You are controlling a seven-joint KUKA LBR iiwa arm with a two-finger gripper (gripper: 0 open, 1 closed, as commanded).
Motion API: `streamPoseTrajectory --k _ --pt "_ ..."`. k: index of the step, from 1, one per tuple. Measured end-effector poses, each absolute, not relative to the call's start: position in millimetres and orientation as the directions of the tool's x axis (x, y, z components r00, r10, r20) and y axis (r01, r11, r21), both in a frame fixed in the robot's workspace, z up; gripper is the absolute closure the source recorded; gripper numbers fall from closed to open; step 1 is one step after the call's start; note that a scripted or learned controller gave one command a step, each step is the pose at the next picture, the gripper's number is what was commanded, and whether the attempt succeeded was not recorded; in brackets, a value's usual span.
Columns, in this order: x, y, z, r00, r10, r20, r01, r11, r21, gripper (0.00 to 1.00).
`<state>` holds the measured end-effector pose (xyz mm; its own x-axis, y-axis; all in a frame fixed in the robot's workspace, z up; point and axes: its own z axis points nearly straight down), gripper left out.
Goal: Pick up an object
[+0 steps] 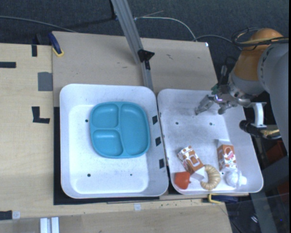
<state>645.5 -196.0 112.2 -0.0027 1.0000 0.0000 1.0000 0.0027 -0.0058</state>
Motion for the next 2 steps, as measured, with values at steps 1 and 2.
streamPoseTrajectory --k 1,2 --pt "645.0 -194.7 86.7 -0.003 1.000 -0.001 1.000 0.003 -0.004 0.00" --pt "645.8 -194.3 98.5 -0.005 1.000 -0.002 1.000 0.005 -0.001 1.00"
